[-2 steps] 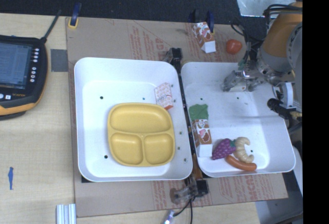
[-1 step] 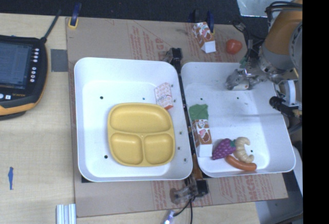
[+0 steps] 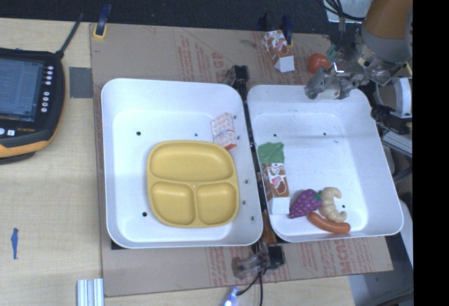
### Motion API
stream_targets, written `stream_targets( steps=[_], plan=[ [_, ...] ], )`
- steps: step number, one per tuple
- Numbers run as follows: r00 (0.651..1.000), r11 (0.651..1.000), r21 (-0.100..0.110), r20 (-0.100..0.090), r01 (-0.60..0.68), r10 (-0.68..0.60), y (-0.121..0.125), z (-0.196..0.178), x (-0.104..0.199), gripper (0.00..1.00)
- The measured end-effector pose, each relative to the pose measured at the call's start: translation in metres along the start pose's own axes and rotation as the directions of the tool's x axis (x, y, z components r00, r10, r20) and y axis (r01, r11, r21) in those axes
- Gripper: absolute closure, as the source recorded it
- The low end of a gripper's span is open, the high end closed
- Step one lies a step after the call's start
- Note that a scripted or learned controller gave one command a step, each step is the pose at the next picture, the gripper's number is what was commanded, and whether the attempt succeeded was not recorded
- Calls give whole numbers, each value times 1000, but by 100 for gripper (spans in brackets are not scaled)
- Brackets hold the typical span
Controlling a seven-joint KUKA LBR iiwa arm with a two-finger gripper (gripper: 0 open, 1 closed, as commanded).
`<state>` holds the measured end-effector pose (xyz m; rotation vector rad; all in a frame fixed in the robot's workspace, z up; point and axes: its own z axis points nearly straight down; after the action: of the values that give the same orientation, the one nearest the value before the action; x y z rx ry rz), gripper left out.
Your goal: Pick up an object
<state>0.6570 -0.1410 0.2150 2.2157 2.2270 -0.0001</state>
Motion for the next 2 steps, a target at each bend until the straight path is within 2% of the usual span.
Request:
stream_targets(
  steps=[1, 2],
  plan=[
    [1000, 1000, 4, -1, -1, 1, -34, -31, 76, 100],
    [1000, 1000, 3, -1, 0, 1, -4, -48, 140, 100]
  ],
)
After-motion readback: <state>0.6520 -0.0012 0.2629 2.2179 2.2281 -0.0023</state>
